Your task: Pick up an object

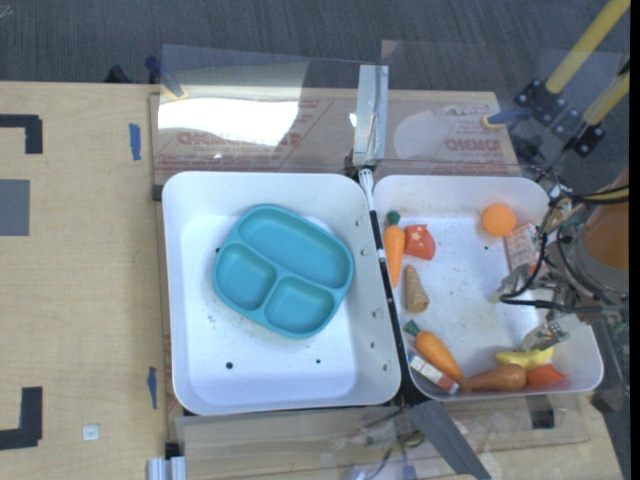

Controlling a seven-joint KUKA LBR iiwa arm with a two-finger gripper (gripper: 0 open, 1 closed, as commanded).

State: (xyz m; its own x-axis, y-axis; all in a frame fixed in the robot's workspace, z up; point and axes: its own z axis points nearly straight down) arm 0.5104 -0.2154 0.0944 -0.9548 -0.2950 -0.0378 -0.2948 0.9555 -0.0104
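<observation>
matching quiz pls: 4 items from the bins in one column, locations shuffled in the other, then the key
1. blue divided plate
2. orange ball
3. banana
4. red strawberry piece

A. right bin, far right corner
B. left bin, centre
C. right bin, far left, beside a carrot
D. right bin, near right corner

Pairs: 1-B, 2-A, 3-D, 4-C

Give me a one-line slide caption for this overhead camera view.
Arm's end effector low over the right bin of toy food, near a banana; a teal divided plate fills the left bin.
</observation>
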